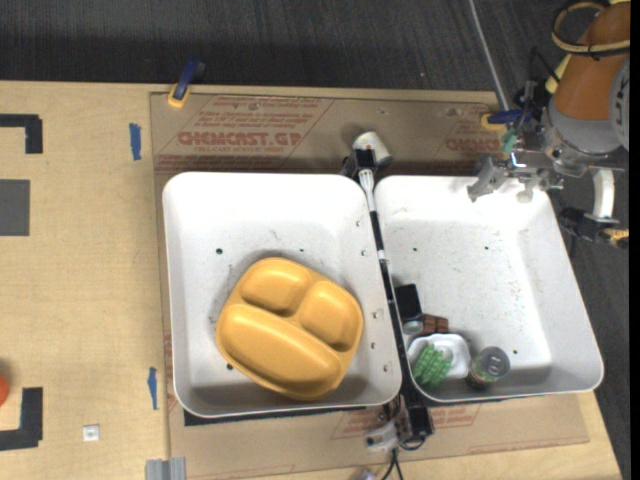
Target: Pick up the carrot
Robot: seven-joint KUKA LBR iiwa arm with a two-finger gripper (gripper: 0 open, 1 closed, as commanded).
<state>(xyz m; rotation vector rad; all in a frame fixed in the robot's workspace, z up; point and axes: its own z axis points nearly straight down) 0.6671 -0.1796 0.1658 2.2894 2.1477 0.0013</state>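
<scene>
My gripper (505, 186) hangs over the far right corner of the right bin (500, 258), just inside its back rim. Its fingers stand apart with nothing between them. Near that bin's front edge lie a green leafy item on a small white dish (436, 360), a small metal can (489, 366), a black block (407, 303) and a small brown piece (432, 324). All of these sit well in front of the gripper and to its left.
A large yellow bread-shaped object (290, 328) takes up much of the left bin (200, 218). A black cable (378, 238) runs along the seam between the bins. A small red-orange thing (3, 390) shows at the far left edge of the bench.
</scene>
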